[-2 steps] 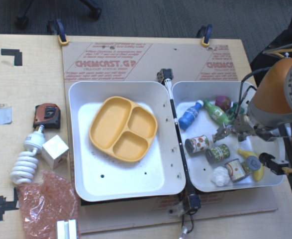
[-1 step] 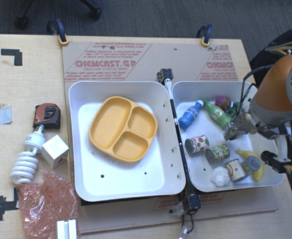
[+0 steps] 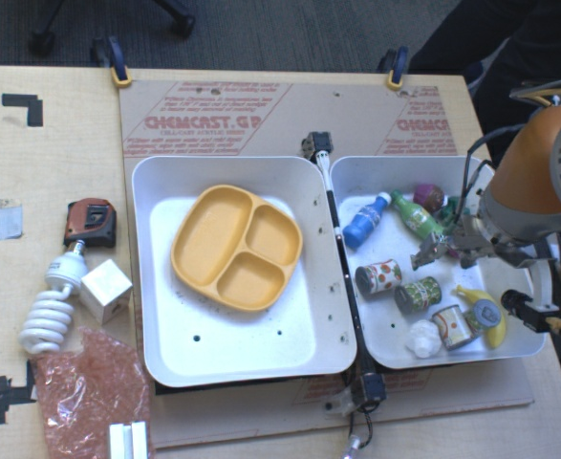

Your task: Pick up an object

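1. Right bin [image 3: 524, 350]: landmark; holds the candidate objs, so the arm works over it.
2. Gripper [image 3: 436, 250]: over bin centre, just right of green bottle [image 3: 417, 216]; open or closed: cannot tell, nothing seen held.
3. Can [image 3: 378, 276]: left of gripper, lying on its side; likely nearest pick w/ 2nd can [image 3: 418, 294] below.
4. Blue bottle [image 3: 366, 220]: bin's upper left, by the wall.
5. Banana [image 3: 487, 316]: bin's lower right.
6. Yellow tray [image 3: 237, 247]: in left bin [image 3: 161, 342], apart from the objs.

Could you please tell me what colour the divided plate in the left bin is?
The divided plate is yellow-orange, shown in the camera view.
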Motion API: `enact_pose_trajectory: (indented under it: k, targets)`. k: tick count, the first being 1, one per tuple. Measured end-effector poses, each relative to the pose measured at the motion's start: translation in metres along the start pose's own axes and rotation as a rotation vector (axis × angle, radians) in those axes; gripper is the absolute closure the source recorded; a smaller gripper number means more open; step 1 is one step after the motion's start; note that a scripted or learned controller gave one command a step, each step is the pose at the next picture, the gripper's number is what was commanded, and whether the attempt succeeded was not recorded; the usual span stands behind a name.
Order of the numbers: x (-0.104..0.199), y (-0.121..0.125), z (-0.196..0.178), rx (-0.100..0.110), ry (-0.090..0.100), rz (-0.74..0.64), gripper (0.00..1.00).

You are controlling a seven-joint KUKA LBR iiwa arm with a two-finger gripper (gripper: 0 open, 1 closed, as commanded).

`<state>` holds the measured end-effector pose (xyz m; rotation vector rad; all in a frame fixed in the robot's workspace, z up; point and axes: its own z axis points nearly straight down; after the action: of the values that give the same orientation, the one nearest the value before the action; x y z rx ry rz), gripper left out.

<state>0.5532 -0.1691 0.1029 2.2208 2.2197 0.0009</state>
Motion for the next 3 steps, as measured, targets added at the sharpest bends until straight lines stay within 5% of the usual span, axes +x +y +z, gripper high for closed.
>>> enact_pose_trajectory:
  k: [1, 2, 3]
  targets:
    - [0.0620, 0.1059, 0.0092, 0.001, 0.000, -0.003, 0.00]
    - [0.0611, 0.1044, 0.0002, 0.008, -0.002, -0.006, 1.00]
    - [0.0610, 0.1046, 0.0000, 0.007, -0.002, -0.006, 0.00]
